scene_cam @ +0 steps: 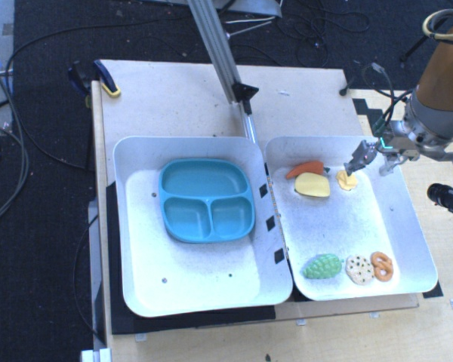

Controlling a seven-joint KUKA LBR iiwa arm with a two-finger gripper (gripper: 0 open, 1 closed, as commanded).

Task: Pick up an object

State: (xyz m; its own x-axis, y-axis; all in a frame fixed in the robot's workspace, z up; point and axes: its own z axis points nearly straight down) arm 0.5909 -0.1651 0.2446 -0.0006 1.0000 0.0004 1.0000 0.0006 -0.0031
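Here the claw (362,159) hangs over the right bin (408,225), its fingers spread and pinching nothing. The small yellow piece (346,180) lies just beside it at seven o'clock.

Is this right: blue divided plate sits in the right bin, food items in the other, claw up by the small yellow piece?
Not quite. The camera view shows the blue divided plate in the left bin, not the right. The food items lie in the right bin, and the claw is up by the small yellow piece, as you said.

no readable text, labels or numbers
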